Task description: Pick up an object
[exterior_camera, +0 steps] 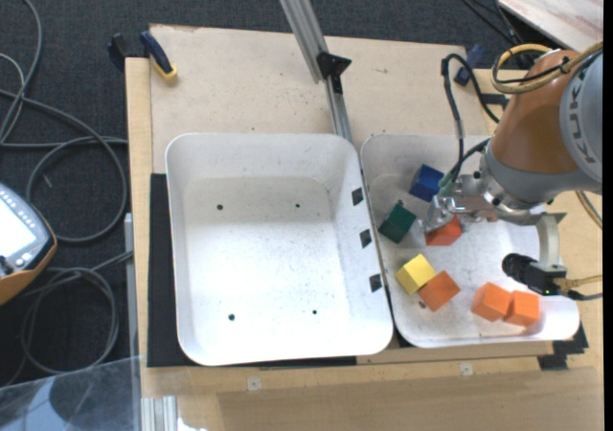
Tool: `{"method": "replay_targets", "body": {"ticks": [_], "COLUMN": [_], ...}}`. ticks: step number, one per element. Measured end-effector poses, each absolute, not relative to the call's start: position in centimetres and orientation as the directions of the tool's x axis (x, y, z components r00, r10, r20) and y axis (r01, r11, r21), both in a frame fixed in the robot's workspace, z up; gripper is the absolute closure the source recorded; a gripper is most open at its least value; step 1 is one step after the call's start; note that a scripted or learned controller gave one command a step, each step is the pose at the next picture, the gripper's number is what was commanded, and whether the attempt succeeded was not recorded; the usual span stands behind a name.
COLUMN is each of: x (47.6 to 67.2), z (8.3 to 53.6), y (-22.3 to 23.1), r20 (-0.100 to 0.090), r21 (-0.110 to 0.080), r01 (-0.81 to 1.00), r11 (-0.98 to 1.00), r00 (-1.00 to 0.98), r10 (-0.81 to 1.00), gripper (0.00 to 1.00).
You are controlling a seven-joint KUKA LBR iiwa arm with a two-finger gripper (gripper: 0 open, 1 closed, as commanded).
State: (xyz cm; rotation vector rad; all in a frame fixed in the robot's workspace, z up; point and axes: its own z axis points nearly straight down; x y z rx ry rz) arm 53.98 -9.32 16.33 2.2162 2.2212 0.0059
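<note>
Hovering low in the right bin (pixel 565 324), the gripper (pixel 446 212) is sitting just over a red block (pixel 443 234), with a green block (pixel 397 223) just beside it and a blue block (pixel 426 181) behind. I cannot tell how the pincer is standing (the wrist is hiding it). The red block is looking small, rigid and light, likely smooth-faced, so squeezing two opposite flat sides seems the best hold.

The arm (pixel 560 137) was grey with a broad orange band; yellow and black cables looped at its twelve o'clock.
</note>
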Motion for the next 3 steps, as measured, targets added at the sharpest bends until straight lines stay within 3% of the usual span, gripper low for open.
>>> {"method": "replay_targets", "body": {"ticks": [1, 2, 3], "x": [55.0, 55.1, 55.5], "z": [22.3, 25.4, 25.9], "y": [-9.6, -9.5, -3.9], "r20": [-0.001, -0.001, 0.002], "r21": [0.007, 0.005, 0.002], "r01": [1.0, 1.0, 1.0], "r11": [0.002, 0.002, 0.007], "r00": [-0.002, -0.002, -0.007], "r10": [1.0, 1.0, 1.0], "gripper": [1.0, 1.0, 1.0]}}
